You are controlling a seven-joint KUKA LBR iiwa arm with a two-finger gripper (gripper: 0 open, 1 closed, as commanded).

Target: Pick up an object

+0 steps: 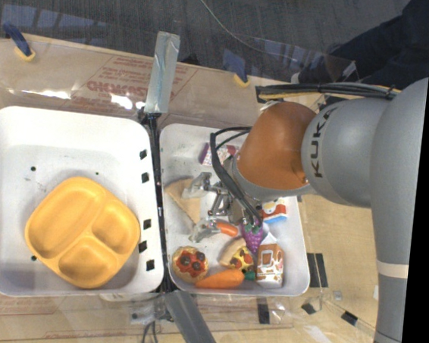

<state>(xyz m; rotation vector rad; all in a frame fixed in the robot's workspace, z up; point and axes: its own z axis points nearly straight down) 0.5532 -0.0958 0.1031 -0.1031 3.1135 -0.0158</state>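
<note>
— Two white bins are seen side by side on the surface [347,219]. What is held in the left bin [7,183]?

— A yellow divided tray [82,231] is seen lying in it, tilted toward the bin's near edge.

— And the right bin [295,271]?

— Toy food is heaped in it. An orange carrot [220,280] is laid along the near edge, a small pizza slice [190,262] is set just beside it toward the near left corner, and a small printed carton [269,263] is placed toward the near right corner. A purple bunch of grapes [252,237] is seen just above the carton, and a pale wedge [182,199] is rested near the bin's left wall.

— Where is the arm [354,151] positioned?

— It is reached in from the right, with its orange band [274,146] hung over the far half of the right bin. The hand [216,211] is lowered into the middle of the pile, between the pale wedge and the grapes.

— Is anything gripped by the hand?

— That cannot be told. The metal parts are mixed with the clutter, and whether the hand is released or clenched is not made out. No object is seen lifted clear of the bin; every toy is seen resting inside it.
</note>
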